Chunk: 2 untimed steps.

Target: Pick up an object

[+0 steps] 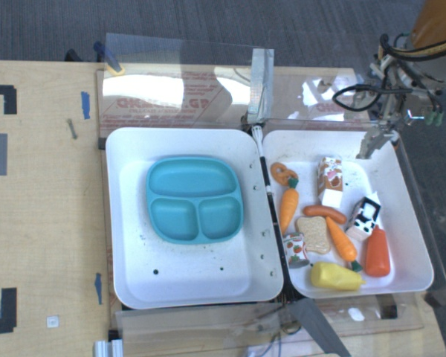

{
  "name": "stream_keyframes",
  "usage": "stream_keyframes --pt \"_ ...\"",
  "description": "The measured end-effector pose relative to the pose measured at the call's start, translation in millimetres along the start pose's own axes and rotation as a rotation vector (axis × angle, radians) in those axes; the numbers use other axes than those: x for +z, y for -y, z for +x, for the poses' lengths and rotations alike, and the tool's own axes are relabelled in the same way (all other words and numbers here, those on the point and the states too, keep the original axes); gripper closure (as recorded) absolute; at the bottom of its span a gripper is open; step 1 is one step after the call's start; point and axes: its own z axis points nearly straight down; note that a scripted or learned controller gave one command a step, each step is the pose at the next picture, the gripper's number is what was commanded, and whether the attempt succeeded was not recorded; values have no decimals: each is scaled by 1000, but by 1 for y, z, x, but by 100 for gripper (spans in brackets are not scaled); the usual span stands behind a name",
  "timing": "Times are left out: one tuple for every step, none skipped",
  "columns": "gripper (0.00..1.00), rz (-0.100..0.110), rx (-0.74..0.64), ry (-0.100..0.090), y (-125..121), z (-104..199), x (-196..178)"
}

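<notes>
Toy food pieces fill the right bin [412,222]: a long carrot [288,207] with a green top lies near the bin's left wall, with a brown pretzel [282,172] just above it. A slice of bread [314,235] sits in the middle, a sausage [324,213] touching its upper edge and a second carrot [342,242] slanting along its right side. A yellow pepper-like piece [334,276] lies at the near edge, and a red-orange bottle shape [377,251] rests beside it to the right. A black-and-white carton [365,216] and a brown-and-white packet [330,180] lie higher up; their print is too small to read. A small printed pack [294,249] touches the bread's left side. The left bin [126,199] holds a blue divided plate [195,199]. The tool [377,141] hangs over the right bin's far right corner, above the rim and apart from all the pieces; its tips blur into one grey shape, so I cannot tell how they stand. The arm [431,21] is cut off by the top right corner.
</notes>
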Motion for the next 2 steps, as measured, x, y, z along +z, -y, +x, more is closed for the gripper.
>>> stream_keyframes --pt "0 -2 187 -10 7 19 117" --pt "0 3 154 30 16 13 150"
